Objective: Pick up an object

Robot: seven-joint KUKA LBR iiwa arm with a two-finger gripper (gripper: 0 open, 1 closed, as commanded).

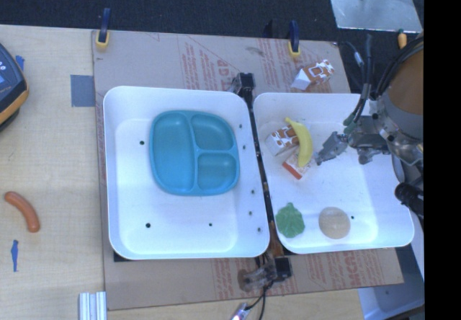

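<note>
Banana (302, 140) lies at ten o'clock in the right bin (385, 239); gripper (346, 145), fingers spread and holding nothing, hovers at its three o'clock.

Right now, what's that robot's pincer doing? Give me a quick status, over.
Pincer low over the right bin, nothing seen in it. Banana just beside it, on small cartons. Green toy and round beige piece lie apart.

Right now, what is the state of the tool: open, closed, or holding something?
Tool: cannot be told. It is above the right bin, beside the banana, with nothing seen in it.
</note>
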